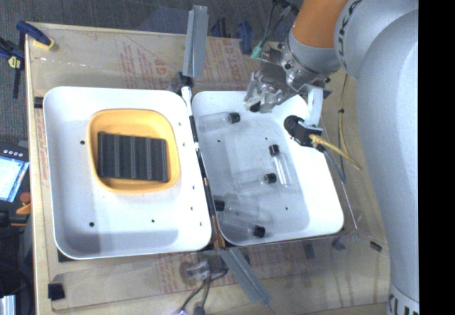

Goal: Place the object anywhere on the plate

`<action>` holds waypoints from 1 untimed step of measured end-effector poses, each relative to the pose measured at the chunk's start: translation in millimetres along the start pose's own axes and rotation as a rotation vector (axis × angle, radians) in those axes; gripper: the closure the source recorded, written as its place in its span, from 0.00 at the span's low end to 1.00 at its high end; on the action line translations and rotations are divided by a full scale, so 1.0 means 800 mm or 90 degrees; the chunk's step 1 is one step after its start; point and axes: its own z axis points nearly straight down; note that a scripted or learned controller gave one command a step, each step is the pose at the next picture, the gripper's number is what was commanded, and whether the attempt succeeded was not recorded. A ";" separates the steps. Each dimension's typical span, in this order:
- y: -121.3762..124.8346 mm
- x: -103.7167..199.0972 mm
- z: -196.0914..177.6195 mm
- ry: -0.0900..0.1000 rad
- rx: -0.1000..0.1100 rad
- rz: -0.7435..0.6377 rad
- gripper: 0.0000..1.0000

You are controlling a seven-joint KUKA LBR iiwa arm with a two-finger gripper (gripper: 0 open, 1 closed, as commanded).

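Note:
A yellow plate point(134, 121) with a dark ridged centre lies in the left bin point(71, 221). Several clear vials with black caps lie in the right bin point(323, 214): one at the back point(217, 120), one in the middle point(279, 163), one lower down point(257, 180), and more at the front point(242, 225). My gripper point(260, 99) hovers over the back edge of the right bin, just right of the back vial. Nothing shows between its fingers.
A grey metal bar point(195, 40) stands upright behind the gap between the bins. Cables point(323, 143) hang off the wrist over the right bin's right side. The wooden bench point(106, 50) surrounds both bins.

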 end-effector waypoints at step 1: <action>0.007 0.058 -0.008 -0.001 -0.002 -0.154 1.00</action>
